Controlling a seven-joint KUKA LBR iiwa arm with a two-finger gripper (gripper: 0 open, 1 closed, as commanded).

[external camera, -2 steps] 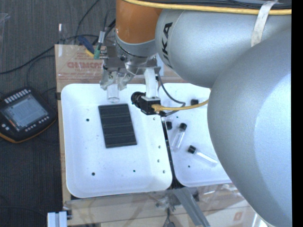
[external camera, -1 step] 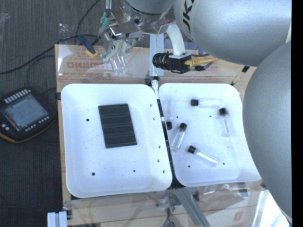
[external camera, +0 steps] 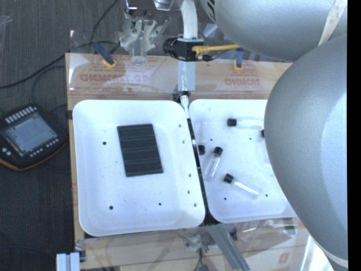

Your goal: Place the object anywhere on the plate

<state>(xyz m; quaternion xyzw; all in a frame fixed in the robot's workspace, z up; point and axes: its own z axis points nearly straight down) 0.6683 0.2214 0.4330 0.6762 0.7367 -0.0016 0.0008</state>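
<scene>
At the far left, off the bench, a black handheld control pendant (external camera: 27, 137) lies on the dark floor. The left bin (external camera: 90, 208) holds a dark ribbed plate (external camera: 140, 149) near its middle, a little toward the far edge. Above that bin's far edge, over the clear sheet, the gripper (external camera: 137, 38) hangs with its pale fingers spread apart and nothing between them. In the right bin (external camera: 248, 210), clear vials with black caps lie scattered: one (external camera: 242, 122) near the far edge, one (external camera: 213, 161) close to the left wall, another (external camera: 241, 185) nearer the front. The grey arm (external camera: 313, 123) covers the bin's right side.
</scene>
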